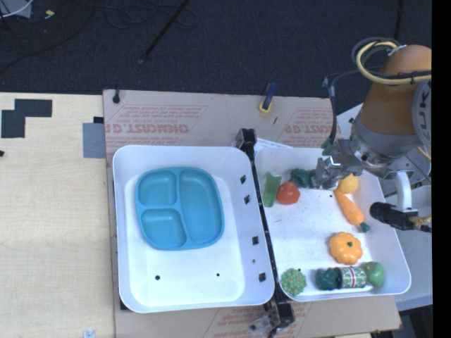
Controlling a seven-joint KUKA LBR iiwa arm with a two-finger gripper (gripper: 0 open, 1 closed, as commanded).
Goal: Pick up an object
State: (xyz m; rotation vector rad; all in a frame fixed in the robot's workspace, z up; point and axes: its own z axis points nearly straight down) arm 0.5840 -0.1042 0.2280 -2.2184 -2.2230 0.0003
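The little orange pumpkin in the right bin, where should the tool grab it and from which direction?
Probably from straight above, closing across the round body of the pumpkin at its widest part. It sits squat and upright with bare bin floor around it, so fingers should fit on either side. The carrot lies just beyond it and the bottle just nearer; avoid closing along that line.

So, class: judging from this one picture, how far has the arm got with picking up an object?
Done: the arm has reached into the right bin, with its gripper low near the far edge. In hand: nothing visibly; I can't tell the state of the jaws. It sits beside a dark green item, near the tomato and yellow piece. Left: grasping and lifting one. The carrot and pumpkin lie untouched.
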